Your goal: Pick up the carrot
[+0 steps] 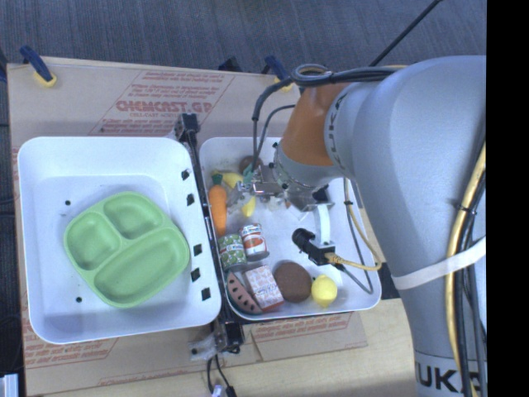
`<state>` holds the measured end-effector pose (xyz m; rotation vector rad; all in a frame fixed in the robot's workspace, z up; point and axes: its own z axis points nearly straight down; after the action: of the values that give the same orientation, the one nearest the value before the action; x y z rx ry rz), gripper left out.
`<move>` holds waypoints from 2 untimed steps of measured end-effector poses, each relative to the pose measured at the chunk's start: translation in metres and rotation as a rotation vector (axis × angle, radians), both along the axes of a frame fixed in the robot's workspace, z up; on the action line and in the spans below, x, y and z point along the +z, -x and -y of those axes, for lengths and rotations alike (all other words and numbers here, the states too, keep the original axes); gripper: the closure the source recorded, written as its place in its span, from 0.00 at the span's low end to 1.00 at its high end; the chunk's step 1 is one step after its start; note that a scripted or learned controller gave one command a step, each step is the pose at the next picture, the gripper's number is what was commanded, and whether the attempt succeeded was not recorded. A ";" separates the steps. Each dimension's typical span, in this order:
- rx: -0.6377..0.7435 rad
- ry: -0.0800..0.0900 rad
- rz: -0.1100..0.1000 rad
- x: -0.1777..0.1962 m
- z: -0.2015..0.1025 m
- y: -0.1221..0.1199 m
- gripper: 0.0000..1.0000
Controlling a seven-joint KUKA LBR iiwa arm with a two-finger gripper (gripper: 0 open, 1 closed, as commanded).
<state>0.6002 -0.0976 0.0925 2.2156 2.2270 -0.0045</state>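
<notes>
Along the right bin's near wall sit a lemon (pixel 324 290) and a brown cookie (pixel 291 280); further back, the carrot (pixel 217 208) lies against the left wall, the end effector (pixel 252 187) just beside it, apparently lining up; its opening I cannot tell.

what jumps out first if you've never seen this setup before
The big grey arm with its orange band fills the right side, reaching down over the right bin. That bin is crowded with toy food: the carrot lies along its left wall, a small can near the middle, a yellow lemon by the near edge. In the left bin, a green divided plate sits alone.
</notes>
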 end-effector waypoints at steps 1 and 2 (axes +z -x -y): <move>-0.001 0.002 0.000 0.000 -0.002 -0.009 0.00; -0.001 0.005 0.003 0.001 -0.003 0.003 0.00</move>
<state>0.5968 -0.0946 0.0932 2.2133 2.2214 -0.0059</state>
